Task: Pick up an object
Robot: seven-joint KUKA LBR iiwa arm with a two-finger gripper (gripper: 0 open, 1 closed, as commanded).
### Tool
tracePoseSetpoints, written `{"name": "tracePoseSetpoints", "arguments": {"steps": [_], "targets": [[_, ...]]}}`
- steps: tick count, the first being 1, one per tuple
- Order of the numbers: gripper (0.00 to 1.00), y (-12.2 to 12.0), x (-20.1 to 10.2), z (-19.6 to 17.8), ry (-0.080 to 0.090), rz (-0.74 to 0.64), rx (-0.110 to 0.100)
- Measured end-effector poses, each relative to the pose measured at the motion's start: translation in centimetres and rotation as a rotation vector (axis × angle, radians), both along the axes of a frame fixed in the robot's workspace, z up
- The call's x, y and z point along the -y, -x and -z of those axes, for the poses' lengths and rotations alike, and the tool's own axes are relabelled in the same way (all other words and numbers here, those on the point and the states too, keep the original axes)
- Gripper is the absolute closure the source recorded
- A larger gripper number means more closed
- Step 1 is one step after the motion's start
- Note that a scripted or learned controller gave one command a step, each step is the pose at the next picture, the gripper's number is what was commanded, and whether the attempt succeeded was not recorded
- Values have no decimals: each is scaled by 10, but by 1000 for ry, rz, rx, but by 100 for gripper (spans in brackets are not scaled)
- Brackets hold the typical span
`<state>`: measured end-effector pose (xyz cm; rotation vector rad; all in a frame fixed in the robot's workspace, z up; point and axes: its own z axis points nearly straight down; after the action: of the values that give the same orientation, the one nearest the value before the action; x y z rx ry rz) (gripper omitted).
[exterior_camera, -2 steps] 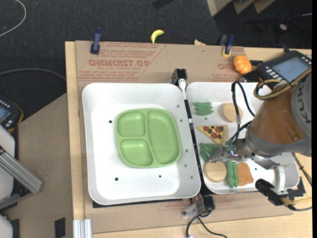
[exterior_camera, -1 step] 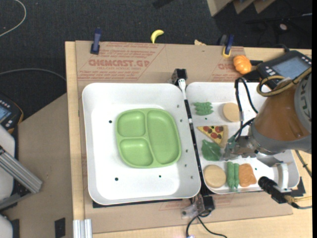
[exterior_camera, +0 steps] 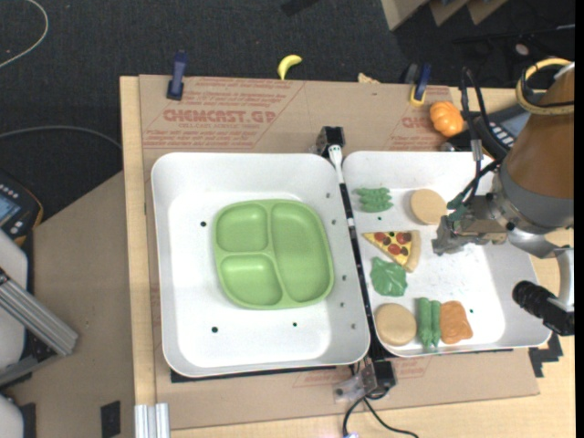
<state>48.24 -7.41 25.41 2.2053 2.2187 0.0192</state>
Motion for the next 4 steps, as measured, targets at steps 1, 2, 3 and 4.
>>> {"name": "tracePoseSetpoints", "arguments": {"steps": [1,2,3,4], "targets": [[100,3,-54,14,-3,1,-21],[100,2,-6,-248,2,7,4],[100,4,-9,-142,-1,8,-28],[100,4,-17,-74,-2,7,-26]]}}
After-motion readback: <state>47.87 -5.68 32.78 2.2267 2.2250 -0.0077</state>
